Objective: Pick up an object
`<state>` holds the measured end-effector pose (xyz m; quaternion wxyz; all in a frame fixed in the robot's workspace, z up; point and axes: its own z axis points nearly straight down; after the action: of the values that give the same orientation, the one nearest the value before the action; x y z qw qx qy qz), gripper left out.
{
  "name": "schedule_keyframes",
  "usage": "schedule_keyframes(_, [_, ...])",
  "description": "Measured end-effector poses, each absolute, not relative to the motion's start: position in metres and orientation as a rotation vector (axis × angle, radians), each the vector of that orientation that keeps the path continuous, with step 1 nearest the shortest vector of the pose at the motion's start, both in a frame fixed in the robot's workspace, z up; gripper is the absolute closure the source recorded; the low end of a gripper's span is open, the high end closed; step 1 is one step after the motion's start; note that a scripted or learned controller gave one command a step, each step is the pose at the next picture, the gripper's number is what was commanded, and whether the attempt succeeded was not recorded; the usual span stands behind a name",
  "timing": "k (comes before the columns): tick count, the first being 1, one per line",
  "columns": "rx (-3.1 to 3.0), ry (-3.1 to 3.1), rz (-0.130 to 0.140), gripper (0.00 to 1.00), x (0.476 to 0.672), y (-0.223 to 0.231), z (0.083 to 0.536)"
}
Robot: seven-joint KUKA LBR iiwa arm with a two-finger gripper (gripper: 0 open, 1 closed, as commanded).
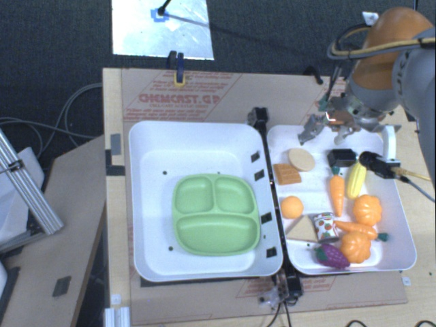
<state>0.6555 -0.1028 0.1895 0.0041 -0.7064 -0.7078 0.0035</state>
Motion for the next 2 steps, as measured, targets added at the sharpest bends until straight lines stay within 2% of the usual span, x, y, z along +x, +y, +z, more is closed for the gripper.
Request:
schedule_keyframes(1, [-2.217,-2.225,0.002,0.00,0.658,-0.103,0.195])
schedule_keyframes(2, [-2.211,-2.226,0.005,0.00,0.667,-0.101,0.137])
